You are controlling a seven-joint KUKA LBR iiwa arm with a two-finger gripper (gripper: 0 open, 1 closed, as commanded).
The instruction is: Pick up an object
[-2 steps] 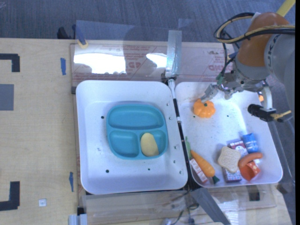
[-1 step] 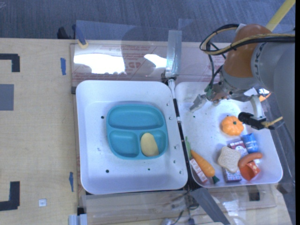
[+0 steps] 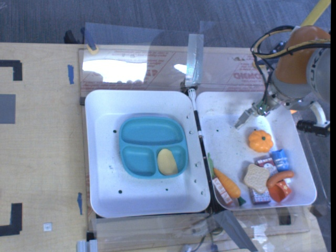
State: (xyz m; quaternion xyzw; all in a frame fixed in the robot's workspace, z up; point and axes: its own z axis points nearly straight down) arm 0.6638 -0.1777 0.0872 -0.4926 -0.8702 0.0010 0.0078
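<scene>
Overhead, the gripper [image 3: 251, 113] hangs above the right bin [image 3: 226, 109], near its back, with its fingers spread apart and nothing between them. Just beside it, towards the front, sits a small orange pumpkin [image 3: 260, 140]. Further forward lie a slice of toast [image 3: 256, 177], a carrot [image 3: 228, 182] and a red sausage [image 3: 279, 179]. In the left bin [image 3: 105, 109] a blue divided tray [image 3: 149, 138] holds a yellow potato [image 3: 167, 161] in its lower right compartment.

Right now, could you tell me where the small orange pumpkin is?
The pumpkin sits in the right bin, just below the gripper and above the blue box.
</scene>
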